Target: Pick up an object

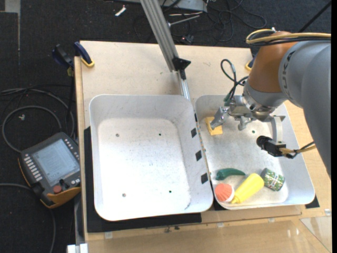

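Yellow block near right bin left rim, fingers open just above it, left bin alongside.

The right bin has open floor mid-way; toys crowd its near edge, a yellow block its left.

Objects in right bin

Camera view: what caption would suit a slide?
Arm's claw beside a yellow block in the right bin.
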### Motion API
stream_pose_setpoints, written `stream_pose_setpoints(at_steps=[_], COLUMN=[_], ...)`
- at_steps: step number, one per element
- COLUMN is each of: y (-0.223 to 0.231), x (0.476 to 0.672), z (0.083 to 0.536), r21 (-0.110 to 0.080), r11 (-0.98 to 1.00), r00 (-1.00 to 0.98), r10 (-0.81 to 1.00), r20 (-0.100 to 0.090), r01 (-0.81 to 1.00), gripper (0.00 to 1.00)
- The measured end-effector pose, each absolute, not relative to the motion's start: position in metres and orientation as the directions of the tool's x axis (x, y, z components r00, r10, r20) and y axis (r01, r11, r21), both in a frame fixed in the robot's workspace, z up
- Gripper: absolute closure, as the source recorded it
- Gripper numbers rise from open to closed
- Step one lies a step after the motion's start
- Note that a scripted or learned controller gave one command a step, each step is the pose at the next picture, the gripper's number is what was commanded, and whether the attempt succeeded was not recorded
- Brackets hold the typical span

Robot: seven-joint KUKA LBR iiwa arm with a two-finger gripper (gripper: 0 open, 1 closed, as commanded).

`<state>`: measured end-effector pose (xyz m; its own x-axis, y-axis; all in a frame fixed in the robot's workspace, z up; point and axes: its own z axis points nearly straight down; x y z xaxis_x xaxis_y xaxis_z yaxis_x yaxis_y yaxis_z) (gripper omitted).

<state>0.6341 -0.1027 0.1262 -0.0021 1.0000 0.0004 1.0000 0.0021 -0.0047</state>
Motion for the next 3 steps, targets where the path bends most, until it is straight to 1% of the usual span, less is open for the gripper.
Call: stream_pose_setpoints(at_steps=[1,2,3], y=[-0.103,-0.101,-0.101], x=[0.636,0.632,0.634], z=[0.140,0.202,0.256], r21=[0.002,0.007,0.008], r11=[0.000,0.002,0.003], r00=[0.000,-0.002,-0.003], r10=[1.000,1.000,1.000], r20=[-0.001,-0.001,-0.002], r01=[1.000,1.000,1.000], gripper=[1.00,1.00,1.00])
